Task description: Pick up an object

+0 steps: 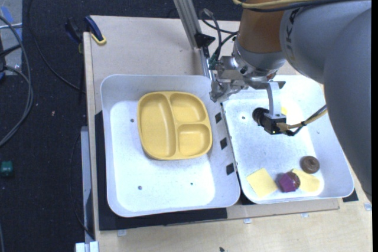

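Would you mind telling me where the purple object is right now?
The purple object lies in the right bin, near its front edge, between a yellow square and a brown round piece.

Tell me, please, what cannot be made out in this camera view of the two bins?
- Gripper: finger state hidden beneath the arm's wrist.
- Right bin: its far right side is covered by the grey arm.
- Purple object and brown object: too small to identify.
- Yellow piece: partly behind the purple object.
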Action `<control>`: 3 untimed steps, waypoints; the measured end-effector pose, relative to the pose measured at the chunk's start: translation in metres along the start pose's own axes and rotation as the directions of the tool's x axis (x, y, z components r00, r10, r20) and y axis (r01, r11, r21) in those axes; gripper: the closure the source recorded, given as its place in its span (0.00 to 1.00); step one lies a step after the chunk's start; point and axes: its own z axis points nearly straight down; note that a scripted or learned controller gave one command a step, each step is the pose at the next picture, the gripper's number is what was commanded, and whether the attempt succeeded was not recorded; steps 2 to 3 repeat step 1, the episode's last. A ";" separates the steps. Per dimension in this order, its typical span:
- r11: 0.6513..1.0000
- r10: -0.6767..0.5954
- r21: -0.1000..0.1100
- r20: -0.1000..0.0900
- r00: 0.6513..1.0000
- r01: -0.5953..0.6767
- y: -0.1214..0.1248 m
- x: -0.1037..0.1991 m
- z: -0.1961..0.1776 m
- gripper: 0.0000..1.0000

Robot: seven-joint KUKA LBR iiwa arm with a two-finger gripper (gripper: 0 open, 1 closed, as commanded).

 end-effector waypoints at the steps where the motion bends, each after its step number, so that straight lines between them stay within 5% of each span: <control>1: 1.000 0.000 0.000 0.000 1.000 0.000 0.015 0.047 0.012 1.00; 3: 1.000 0.000 0.000 0.000 1.000 0.000 0.015 0.047 0.012 1.00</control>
